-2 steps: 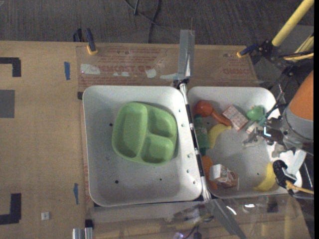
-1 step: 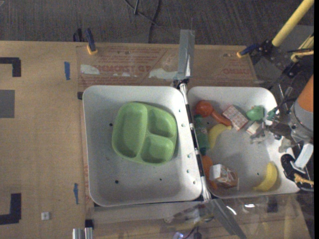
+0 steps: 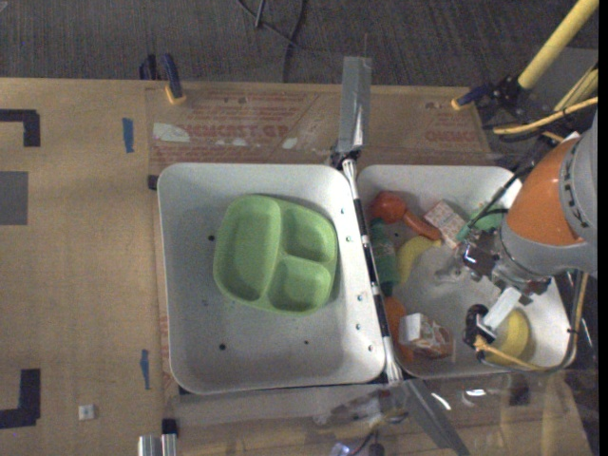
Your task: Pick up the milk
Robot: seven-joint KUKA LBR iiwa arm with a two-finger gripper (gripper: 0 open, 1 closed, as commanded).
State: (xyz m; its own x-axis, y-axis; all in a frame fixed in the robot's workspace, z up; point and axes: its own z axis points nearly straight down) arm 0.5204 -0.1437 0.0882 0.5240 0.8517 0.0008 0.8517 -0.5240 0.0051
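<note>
1. Here, the grey arm [image 3: 543,218] with its orange band reaches in over the right bin [image 3: 427,171], one of two white bins on the wooden surface [image 3: 76,255].
2. The hand [image 3: 460,260] hangs above the middle of that bin; I cannot tell whether it is released or clenched, and nothing can be seen held in it.
3. The milk [image 3: 444,218], as far as I can tell the small pale carton, lies tilted near the far wall of the right bin, just beside the hand.
4. A red-orange item [image 3: 391,205], a green bottle [image 3: 382,247] and a yellow item [image 3: 415,256] lie along the bin's left side.
5. A small white-and-brown box [image 3: 426,335] sits near the front wall, and a yellow fruit [image 3: 516,333] lies further right.
6. The left bin [image 3: 190,255] holds a green divided plate [image 3: 277,253].
</note>
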